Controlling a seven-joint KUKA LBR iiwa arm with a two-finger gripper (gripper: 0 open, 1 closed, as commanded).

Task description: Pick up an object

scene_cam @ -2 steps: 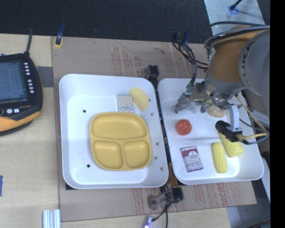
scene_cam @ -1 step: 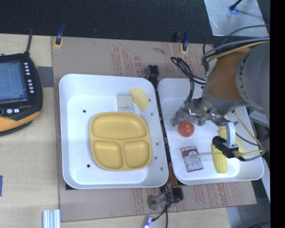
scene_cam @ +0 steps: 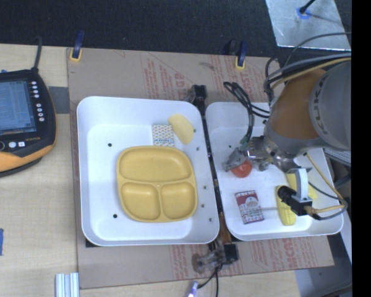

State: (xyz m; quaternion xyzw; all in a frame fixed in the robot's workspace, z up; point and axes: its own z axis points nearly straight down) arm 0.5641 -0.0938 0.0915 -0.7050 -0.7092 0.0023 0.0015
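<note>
In the right bin (scene_cam: 334, 228) the tool (scene_cam: 240, 159) sits low over a small red-orange object (scene_cam: 242, 169), rounded and smooth like a toy tomato; whether it is closed on it I cannot tell, as the metal tip hides the contact. Such a piece is likely light, hard plastic and a little slippery, so a hold across its widest middle would suit best. Near it lies a small red and white card box (scene_cam: 249, 206), flat, stiff and easy to pinch by its long edges, and a yellow corn-like toy (scene_cam: 287, 214) partly under a black cable. The left bin (scene_cam: 86, 166) holds a glossy yellow divided plate (scene_cam: 156, 183), too broad for the fingers, a pale yellow banana-shaped piece (scene_cam: 182, 129) and a patterned packet (scene_cam: 163, 136).
</note>
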